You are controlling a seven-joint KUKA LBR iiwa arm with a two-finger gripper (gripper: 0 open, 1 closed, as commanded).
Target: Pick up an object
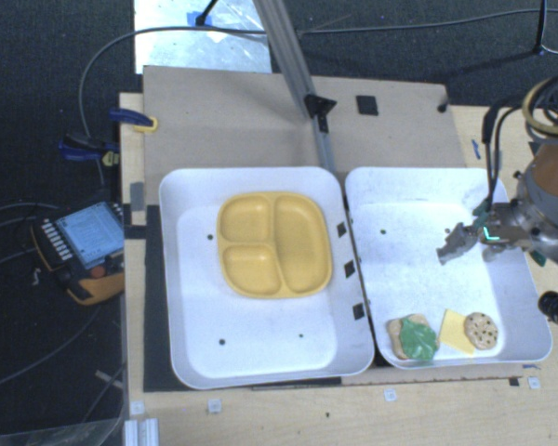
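The hand [458, 242] hovers over the right bin [400, 193], toward its 3 o'clock side; whether it is apart or together I cannot tell. The food pieces lie at 6 o'clock from it along the bin's near wall: a green-topped cracker [413, 336], a cheese wedge [454, 332], a cookie [481, 330]. The cheese and cookie lie nearest.

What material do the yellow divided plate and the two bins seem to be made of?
Yellow divided plate: probably moulded plastic, matte, with soft rounded ridges between its three compartments. Left bin and right bin: likely thin formed plastic, smooth white, with rounded rims.
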